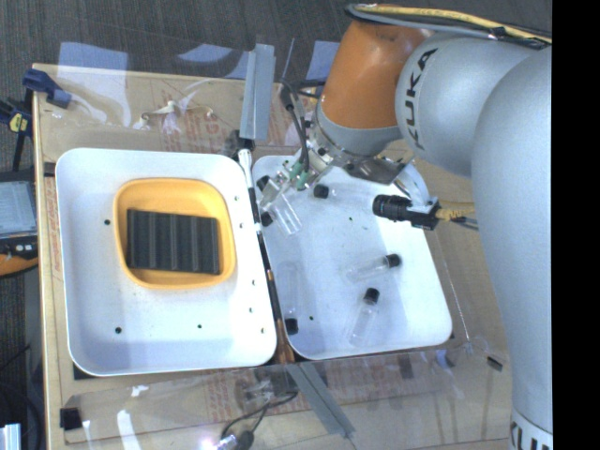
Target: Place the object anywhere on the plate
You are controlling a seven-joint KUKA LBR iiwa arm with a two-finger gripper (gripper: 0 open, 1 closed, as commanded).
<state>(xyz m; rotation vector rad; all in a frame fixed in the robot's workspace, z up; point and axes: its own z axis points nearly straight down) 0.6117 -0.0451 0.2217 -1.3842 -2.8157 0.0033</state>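
Claw [292, 174] of mine hangs low to the right of the plate [173, 193], level with its far edge, over the far corner of the right bin [412, 331] on the plate's side. Whether it is clenched or released I cannot tell; my own wrist hides too much.

Nearest the camera, the counter [187, 387] shows as a bare strip in front of the plate. Right of the plate and nearer than it, a small black bit [291, 325] lies by the right bin's wall. Further right of it lies a clear vial [360, 322] with a black cap. A second vial [367, 269] lies a little further back, well right of the plate and level with its near edge.

The plate itself is yellow and sits in the left bin [94, 326], with a dark ribbed block [173, 242] lying on it.

A third vial [284, 212] lies just right of the plate's far half, close under my claw. I cannot tell whether they touch. A loose black cap [322, 192] lies a little further right. All three vials are in the right bin, none on the plate.
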